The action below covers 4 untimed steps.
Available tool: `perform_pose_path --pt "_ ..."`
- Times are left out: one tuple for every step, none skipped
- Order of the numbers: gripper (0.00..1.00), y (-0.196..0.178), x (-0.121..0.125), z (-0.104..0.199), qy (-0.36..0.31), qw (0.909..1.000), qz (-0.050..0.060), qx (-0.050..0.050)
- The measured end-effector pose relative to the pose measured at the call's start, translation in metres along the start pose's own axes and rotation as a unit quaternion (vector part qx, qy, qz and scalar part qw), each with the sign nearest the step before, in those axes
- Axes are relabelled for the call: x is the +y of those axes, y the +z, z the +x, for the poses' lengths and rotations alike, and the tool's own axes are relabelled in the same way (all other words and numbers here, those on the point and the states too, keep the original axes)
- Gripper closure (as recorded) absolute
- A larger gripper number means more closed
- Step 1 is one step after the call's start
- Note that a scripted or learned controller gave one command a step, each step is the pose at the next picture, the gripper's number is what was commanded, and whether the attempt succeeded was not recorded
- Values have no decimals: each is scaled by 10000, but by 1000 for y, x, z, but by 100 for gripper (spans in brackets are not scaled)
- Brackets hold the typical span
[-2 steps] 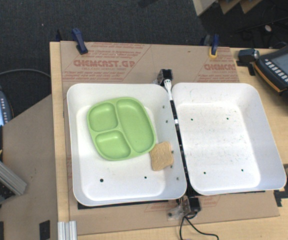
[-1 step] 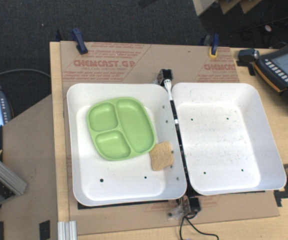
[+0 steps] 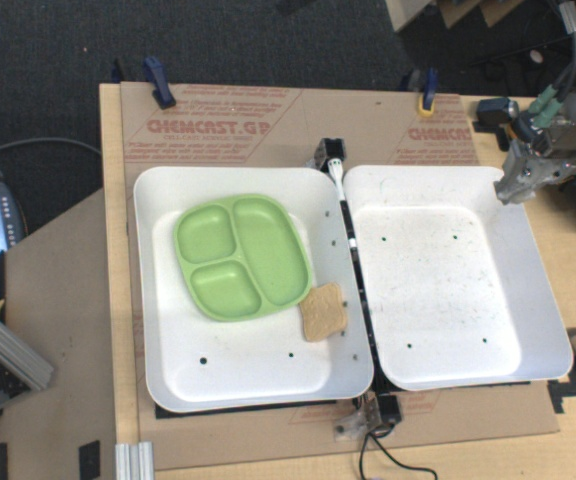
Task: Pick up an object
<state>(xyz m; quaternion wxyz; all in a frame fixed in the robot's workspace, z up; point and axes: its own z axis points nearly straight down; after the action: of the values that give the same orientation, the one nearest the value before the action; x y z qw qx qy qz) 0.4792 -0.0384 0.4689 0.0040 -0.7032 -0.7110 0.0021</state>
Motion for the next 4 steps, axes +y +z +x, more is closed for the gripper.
perform_pose_path --pt "100 -71 22 -73 84 9999 -96 -37" --pt "100 40 -2 -70 68 10000 19 -2" --pt "100 -71 51 -118 70 9999 -119 -50" --pt "100 -21 -4 -96 55 10000 -14 -3"
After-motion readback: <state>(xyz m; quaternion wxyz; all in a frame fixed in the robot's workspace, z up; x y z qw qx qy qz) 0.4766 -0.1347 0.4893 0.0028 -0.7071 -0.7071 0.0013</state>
